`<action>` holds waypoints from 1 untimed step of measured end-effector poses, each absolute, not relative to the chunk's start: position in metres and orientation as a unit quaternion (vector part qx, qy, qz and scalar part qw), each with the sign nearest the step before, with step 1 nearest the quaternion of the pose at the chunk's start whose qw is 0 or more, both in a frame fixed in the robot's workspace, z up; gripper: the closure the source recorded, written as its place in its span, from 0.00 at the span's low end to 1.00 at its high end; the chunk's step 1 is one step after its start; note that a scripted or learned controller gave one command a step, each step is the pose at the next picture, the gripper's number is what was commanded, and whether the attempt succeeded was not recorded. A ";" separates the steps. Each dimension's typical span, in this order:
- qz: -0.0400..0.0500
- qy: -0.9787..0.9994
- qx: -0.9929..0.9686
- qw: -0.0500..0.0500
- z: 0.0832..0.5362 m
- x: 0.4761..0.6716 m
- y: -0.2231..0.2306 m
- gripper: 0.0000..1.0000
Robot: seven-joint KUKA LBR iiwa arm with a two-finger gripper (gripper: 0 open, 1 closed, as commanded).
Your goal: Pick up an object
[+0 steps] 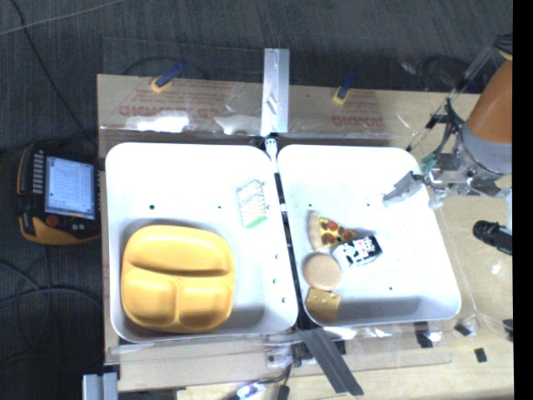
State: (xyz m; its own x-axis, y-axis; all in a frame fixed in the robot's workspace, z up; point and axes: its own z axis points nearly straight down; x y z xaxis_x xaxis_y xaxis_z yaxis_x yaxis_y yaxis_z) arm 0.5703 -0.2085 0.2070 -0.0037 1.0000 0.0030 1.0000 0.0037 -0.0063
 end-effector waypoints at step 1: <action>0.002 -0.618 -0.786 0.004 0.157 0.504 -0.194 0.00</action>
